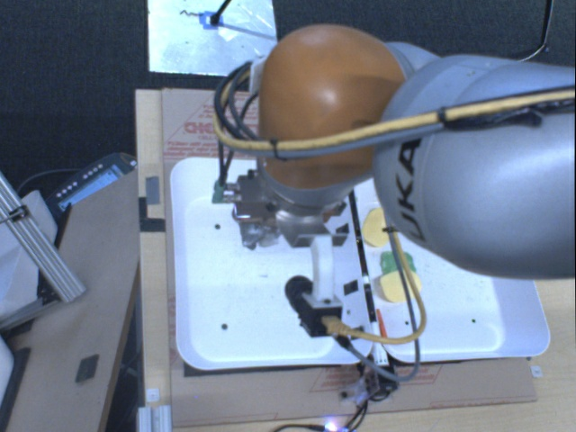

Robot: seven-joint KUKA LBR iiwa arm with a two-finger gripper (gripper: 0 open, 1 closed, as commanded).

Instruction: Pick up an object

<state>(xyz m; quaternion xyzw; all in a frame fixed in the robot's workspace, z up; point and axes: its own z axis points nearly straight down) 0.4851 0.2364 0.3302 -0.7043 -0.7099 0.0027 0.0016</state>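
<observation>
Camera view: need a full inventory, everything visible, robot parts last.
bins: 2, white, side by side on the bench
yellow pieces: 2, yellow, right bin by its left wall
green piece: 1, green, between the yellow pieces
small bit: 1, orange-red, right bin, nearer the camera; too small to identify
cardboard sheet: 1, brown, under the bins
shiny sheet: 1, silver, beyond the bins
arm: 1, grey with orange band, from the right
gripper: 1, grey metal, over the left bin

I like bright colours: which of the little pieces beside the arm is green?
The middle one, the green piece, between the upper yellow piece and the lower yellow piece.
</observation>
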